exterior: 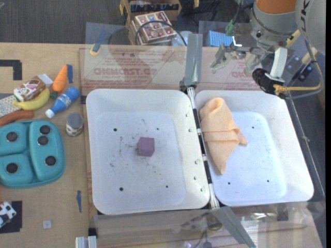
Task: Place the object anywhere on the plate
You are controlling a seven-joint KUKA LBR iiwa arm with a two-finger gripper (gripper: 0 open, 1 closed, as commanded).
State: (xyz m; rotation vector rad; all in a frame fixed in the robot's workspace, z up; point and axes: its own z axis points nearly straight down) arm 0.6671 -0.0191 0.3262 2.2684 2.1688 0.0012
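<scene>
So the small purple cube is sitting flat near the middle of the left bin, a shallow white plastic tray with rounded corners, a few dark holes and a lot of scuffs and specks on its floor. Looks matte, soft-edged, maybe foam or rubber, can't say for sure.

The right bin is the same kind of tray, with a crumpled peach-orange cloth lying along its left side, folded over itself and tapering to a point toward the front.

The arm's up at the top right, well above the back edge of the right bin. The pincer hangs there with nothing in it; whether its metal fingers are spread or closed, I honestly can't tell from this angle.

On the wooden desk left of the bins: a glossy teal compartment tray, a toy banana, a carrot, a little blue bottle and a small tin.
</scene>
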